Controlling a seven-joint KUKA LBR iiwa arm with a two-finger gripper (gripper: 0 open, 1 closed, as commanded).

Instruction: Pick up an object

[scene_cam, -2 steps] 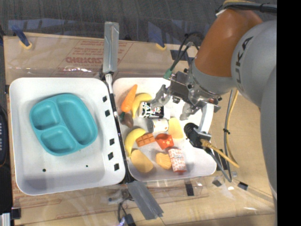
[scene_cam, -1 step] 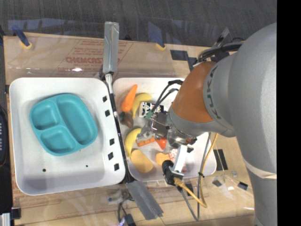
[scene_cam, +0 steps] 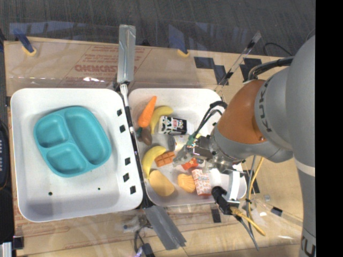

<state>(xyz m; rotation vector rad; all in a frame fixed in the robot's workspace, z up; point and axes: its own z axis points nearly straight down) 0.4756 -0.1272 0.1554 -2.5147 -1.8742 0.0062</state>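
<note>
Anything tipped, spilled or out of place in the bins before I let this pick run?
Nothing stands out. The teal divided tray lies flat in the left bin. The toy food, including the carrot and bananas, is jumbled but all inside the right bin. The gripper is low over that pile.

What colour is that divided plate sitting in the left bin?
The divided plate is turquoise blue, plain and unpatterned, seen clearly in the camera view from above.

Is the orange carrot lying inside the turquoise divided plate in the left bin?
No, the carrot lies in the right bin next to a banana, while the turquoise plate sits in the left bin.
</note>
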